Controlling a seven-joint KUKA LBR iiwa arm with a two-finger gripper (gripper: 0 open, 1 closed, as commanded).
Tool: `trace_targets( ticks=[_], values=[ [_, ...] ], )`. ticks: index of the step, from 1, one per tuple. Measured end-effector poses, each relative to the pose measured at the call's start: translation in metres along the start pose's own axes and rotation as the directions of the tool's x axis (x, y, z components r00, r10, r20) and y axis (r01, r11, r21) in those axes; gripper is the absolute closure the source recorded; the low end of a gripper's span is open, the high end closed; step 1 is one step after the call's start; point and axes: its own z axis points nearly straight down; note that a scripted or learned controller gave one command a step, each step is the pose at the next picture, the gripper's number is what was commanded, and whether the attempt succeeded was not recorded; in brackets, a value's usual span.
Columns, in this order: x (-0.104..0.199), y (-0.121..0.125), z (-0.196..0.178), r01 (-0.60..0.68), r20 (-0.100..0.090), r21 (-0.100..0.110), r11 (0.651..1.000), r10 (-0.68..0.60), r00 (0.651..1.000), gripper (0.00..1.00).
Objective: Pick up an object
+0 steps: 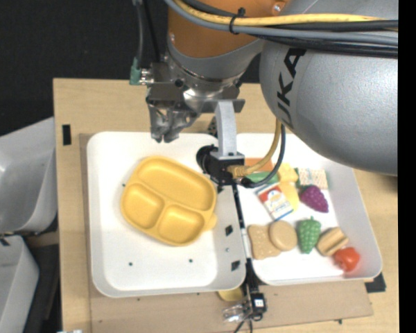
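My gripper (pixel 167 129) hangs under the grey and orange wrist, over the far edge of the left bin (pixel 111 269). It is just beyond the yellow divided plate (pixel 168 200) that lies in that bin, and nothing shows in its grasp. The right bin (pixel 364 220) holds several toy foods: purple grapes (pixel 315 198), a green bunch (pixel 308 233), a red tomato (pixel 347 258), a bread roll (pixel 331 241), a round tan biscuit (pixel 282 235), a cracker (pixel 261 242) and a small red and white carton (pixel 276 201).
The arm's bulky grey link covers the upper right of the view and the far side of the right bin. A yellow cheese piece (pixel 288 175) and a pale cracker pack (pixel 312 177) lie near that bin's back. The wooden bench (pixel 69 109) surrounds both bins.
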Motion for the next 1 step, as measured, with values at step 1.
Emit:
trace_targets(
  ticks=[1],
  values=[
    [0.0006, 0.0031, -0.0857, 0.005, -0.009, -0.019, 1.000, -0.005, 1.000, 1.00]
  ],
)
